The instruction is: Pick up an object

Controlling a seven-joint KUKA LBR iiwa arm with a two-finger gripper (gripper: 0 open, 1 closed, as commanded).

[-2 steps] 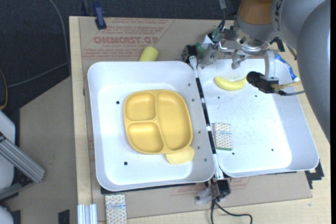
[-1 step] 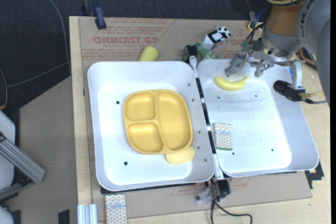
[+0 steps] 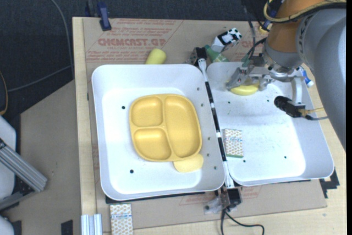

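In the right bin (image 3: pixel 308 165), the tool (image 3: pixel 248 78) grips a yellow object (image 3: pixel 245 89) between its fingers.

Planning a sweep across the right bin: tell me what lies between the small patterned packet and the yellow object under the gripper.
Bare bin floor, speckled, lies between the patterned packet and the yellow object in the camera view. The gripper sits right above the yellow object.

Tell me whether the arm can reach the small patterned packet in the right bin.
Probably yes: the packet lies flat and alone near the right bin's left wall, nothing atop it, a short way from the end effector.
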